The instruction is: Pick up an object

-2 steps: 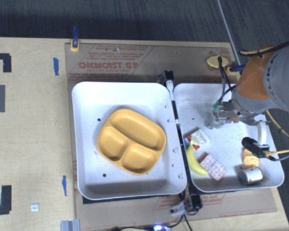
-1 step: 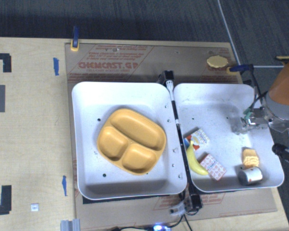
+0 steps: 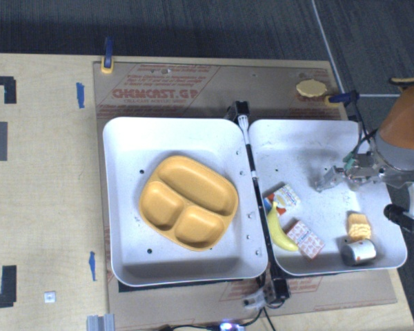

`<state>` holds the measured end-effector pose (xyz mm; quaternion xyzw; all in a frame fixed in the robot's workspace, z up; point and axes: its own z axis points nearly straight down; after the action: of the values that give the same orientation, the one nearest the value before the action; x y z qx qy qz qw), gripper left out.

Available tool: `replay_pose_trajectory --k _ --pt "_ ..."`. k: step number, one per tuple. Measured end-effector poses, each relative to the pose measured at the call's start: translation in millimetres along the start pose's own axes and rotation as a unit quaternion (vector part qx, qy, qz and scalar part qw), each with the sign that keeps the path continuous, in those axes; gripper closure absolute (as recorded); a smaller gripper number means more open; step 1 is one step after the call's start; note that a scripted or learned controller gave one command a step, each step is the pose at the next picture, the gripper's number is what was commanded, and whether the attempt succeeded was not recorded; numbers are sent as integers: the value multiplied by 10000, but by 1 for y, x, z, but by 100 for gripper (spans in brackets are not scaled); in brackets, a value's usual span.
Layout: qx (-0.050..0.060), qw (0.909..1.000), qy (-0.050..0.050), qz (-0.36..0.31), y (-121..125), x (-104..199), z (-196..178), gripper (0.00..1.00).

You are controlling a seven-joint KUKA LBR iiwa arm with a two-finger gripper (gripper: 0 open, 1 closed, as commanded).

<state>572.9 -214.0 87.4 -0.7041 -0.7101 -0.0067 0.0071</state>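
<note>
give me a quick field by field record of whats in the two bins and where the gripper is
left bin: yellow divided tray, roughly centred
right bin: banana by the left wall; small carton above it; patterned packet beside the banana; yellow toy and grey can at the near right corner
gripper: over the right bin's upper middle, apart from all items
held item: none seen
arm: enters from the right

Both white bins (image 3: 117, 185) smooth moulded plastic, soft sheen. Yellow sectioned tray (image 3: 188, 201) in left bin glossy plastic. Banana (image 3: 280, 232) smooth, slightly shiny skin. Small packets (image 3: 305, 238) printed, glossy wrapper. Bench top (image 3: 41, 198) pale matt wood grain. Brown board (image 3: 193, 92) under bins matt, printed cardboard look. Floor at top of frame dark, ribbed, carpet-like.
</note>
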Motion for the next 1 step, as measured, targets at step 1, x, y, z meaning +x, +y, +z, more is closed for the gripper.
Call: replay_pose_trajectory --k 1 --pt "-11 10000 -93 34 -51 60 3 0"
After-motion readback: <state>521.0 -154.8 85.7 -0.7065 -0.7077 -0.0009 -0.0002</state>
